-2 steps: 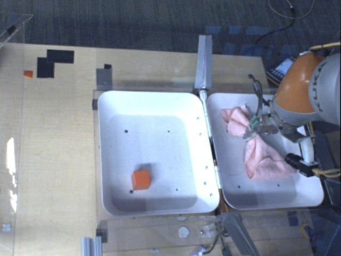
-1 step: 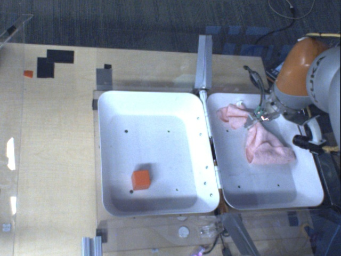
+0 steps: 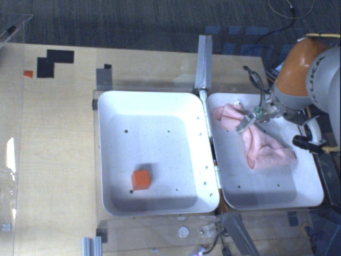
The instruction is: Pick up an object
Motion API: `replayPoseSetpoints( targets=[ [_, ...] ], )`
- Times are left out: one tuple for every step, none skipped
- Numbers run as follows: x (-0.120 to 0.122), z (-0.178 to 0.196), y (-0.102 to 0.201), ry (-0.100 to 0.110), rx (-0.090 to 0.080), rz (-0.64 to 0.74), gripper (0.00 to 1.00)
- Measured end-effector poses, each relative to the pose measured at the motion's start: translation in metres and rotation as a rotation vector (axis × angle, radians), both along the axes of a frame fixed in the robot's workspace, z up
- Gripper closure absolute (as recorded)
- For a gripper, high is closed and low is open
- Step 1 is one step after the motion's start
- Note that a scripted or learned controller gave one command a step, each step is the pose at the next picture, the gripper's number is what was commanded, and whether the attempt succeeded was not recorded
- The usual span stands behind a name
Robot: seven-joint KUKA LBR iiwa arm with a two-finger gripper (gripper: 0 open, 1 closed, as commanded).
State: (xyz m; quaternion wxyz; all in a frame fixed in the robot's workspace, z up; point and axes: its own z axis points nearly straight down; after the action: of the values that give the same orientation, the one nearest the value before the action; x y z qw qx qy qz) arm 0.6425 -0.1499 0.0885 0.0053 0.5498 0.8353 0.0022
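Observation:
A crumpled pink cloth [image 3: 256, 140] lies in the right bin [image 3: 277, 196], spread from the bin's upper left toward its middle right. My gripper [image 3: 249, 120] reaches in from the right and hangs low over the cloth's upper part, its tips right at the fabric. Whether any cloth is between the tips cannot be made out. A small orange block [image 3: 141, 180] sits in the left bin [image 3: 112, 143], near the lower middle, far from the gripper.
A metal divider post [image 3: 204, 63] stands between the two bins at the back. The orange-banded arm [image 3: 298, 71] fills the upper right. Black marks [image 3: 53, 62] and a small orange tag [image 3: 27, 74] lie on the wooden bench at the left.

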Motion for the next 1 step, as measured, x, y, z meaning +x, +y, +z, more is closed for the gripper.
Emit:
replayPoseSetpoints(
  targets=[
    [0.0031,0.0133,0.0017,-0.01,-0.002,0.005,1.0]
  ],
)
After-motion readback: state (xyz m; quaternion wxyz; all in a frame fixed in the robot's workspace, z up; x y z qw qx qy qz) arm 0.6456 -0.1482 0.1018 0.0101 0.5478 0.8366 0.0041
